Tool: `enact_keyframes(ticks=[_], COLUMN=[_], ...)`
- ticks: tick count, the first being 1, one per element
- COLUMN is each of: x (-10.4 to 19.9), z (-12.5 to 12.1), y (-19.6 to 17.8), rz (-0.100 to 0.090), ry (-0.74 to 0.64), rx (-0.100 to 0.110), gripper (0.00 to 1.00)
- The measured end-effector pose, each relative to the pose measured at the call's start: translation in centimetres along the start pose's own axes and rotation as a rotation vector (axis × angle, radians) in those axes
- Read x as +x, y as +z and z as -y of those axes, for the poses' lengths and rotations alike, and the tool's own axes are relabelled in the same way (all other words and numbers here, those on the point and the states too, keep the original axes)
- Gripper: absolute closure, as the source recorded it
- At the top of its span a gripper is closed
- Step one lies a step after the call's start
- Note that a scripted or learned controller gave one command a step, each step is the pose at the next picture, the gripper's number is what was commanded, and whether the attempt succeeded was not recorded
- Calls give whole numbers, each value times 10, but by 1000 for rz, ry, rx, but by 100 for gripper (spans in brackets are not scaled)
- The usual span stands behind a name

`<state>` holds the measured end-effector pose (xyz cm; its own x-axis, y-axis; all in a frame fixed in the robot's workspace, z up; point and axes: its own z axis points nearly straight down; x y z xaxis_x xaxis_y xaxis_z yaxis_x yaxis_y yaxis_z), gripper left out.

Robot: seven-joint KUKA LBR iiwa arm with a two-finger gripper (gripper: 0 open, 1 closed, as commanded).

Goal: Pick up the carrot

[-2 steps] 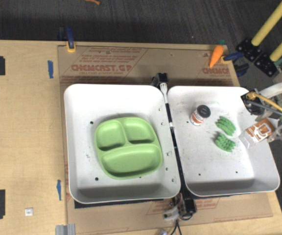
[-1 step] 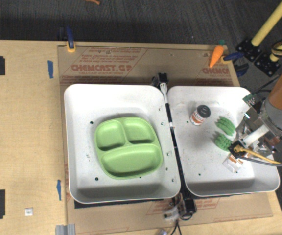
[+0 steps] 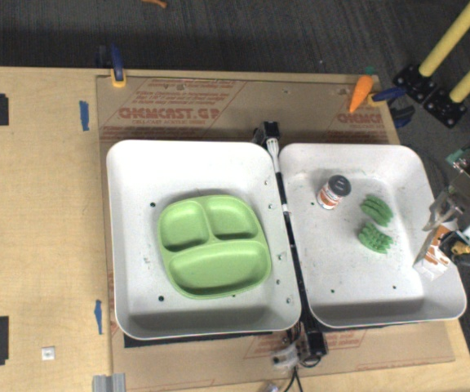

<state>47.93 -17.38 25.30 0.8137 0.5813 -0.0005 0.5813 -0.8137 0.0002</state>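
Observation:
My gripper (image 3: 441, 223) hangs over the right wall of the right bin (image 3: 357, 300), reaching in from the right edge of the view. A small orange piece (image 3: 439, 243), which looks like the carrot, shows right at the gripper's tip, with a pale bit below it against the bin's wall. The gripper's body hides most of it, so I cannot make out whether it is gripped or just lies beneath.
The right bin also holds a small can (image 3: 332, 192) and two green ridged toys (image 3: 376, 210) (image 3: 374, 238). A green divided plate (image 3: 215, 245) fills the left bin (image 3: 137, 178). Orange and blue clamps (image 3: 361, 94) (image 3: 117, 65) pin the cardboard at the back.

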Motion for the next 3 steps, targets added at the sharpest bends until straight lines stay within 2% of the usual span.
enact_keyframes(ticks=[3], x=[1], z=[0], y=[-29], rz=[1], ry=[-2], rx=[-1], gripper=[100])
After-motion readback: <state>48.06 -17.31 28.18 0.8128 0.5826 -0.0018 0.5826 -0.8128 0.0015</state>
